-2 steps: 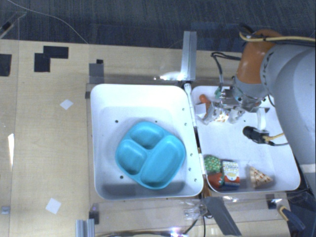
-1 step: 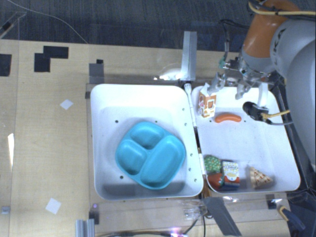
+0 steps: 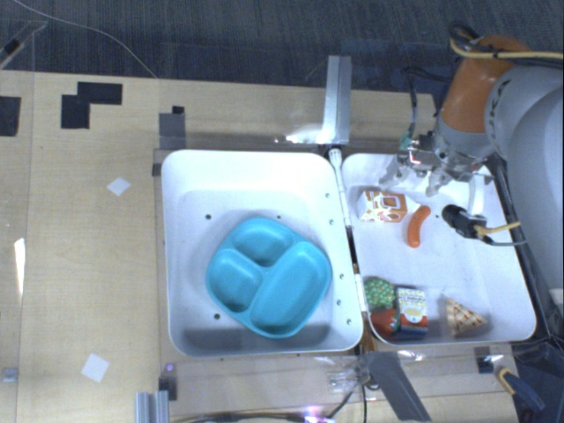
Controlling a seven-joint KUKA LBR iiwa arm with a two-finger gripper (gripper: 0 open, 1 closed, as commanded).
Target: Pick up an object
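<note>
Tool: the tool (image 3: pixel 421 176) hangs over the back of the right bin (image 3: pixel 493 276), its two pale fingers spread apart and pointing down, with nothing between them.
Arm: the grey arm (image 3: pixel 529 122) with its orange band (image 3: pixel 471 82) enters from the right, above the bin's far corner.
Nearest targets: an orange and white carton (image 3: pixel 383 206) lies just beside and below the tool; an orange sausage-shaped piece (image 3: pixel 416 226) lies close beside the carton, slanted, near the middle of the bin.
Other things in the right bin: along the front wall, a green and red piece (image 3: pixel 381 302), a small printed box (image 3: pixel 411 309) touching it, and a wedge like a pizza slice (image 3: pixel 462 317) a little apart.
Left bin: the left bin (image 3: pixel 189 236) holds a blue divided plate (image 3: pixel 269 276), well apart from the tool.
Step in hand: judged as the descent onto a target, not yet a grasp.
Doing it well: centre the fingers across the narrow width of the sausage-shaped piece or the carton, go down straight, and close only once both fingers flank it; keep clear of the neighbour so it is not nudged away.
Risk: the carton and sausage piece sit close, so one finger could land on the wrong one.
Hard to make out: the fingertips blur against the white bin; how high they are above the bin floor cannot be told.
Cut off: the arm's upper body leaves the view at the right.
Desk: the desk (image 3: pixel 88 263) around the bins carries black markers and tape squares.
</note>
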